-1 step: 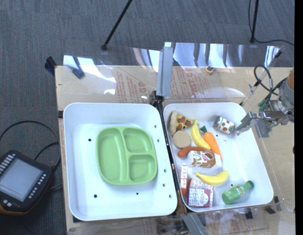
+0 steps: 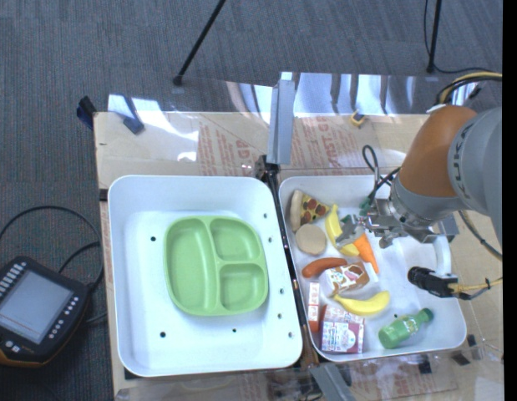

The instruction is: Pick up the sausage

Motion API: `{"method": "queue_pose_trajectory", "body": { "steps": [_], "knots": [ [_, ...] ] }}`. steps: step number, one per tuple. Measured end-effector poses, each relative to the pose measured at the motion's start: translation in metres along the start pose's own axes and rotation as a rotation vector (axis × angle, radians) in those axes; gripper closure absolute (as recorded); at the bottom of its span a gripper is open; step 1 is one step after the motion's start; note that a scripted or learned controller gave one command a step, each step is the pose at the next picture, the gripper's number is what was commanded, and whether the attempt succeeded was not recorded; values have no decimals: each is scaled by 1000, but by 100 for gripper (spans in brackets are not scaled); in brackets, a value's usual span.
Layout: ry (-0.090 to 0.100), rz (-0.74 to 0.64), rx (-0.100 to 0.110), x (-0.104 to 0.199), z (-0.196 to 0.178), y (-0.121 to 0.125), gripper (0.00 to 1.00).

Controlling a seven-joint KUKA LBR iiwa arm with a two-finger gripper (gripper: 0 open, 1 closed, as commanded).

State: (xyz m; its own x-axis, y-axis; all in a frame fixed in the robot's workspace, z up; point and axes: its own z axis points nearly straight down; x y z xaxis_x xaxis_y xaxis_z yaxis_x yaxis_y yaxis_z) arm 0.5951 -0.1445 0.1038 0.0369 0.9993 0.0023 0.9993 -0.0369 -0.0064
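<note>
One sausage lies in the right bin, between a round bun and a wrapped sandwich. The gripper hovers just above it near a carrot; whether it is open cannot be told. Judged step: approach; the next move requires shifting over the sausage and descending.

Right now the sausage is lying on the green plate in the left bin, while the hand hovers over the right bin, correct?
Not quite. The camera view shows the sausage lying in the right bin, among the other toy food, just below the round bun. The green plate does sit in the left bin, and the hand does hover over the right bin.
</note>
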Motion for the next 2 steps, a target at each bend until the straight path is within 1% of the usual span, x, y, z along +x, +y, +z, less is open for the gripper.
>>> {"method": "queue_pose_trajectory", "body": {
  "steps": [1, 2],
  "knots": [
    [2, 3, 2, -1, -10, 0, 100],
    [-3, 48, -7, 18, -170, 48, 100]
  ]
}}
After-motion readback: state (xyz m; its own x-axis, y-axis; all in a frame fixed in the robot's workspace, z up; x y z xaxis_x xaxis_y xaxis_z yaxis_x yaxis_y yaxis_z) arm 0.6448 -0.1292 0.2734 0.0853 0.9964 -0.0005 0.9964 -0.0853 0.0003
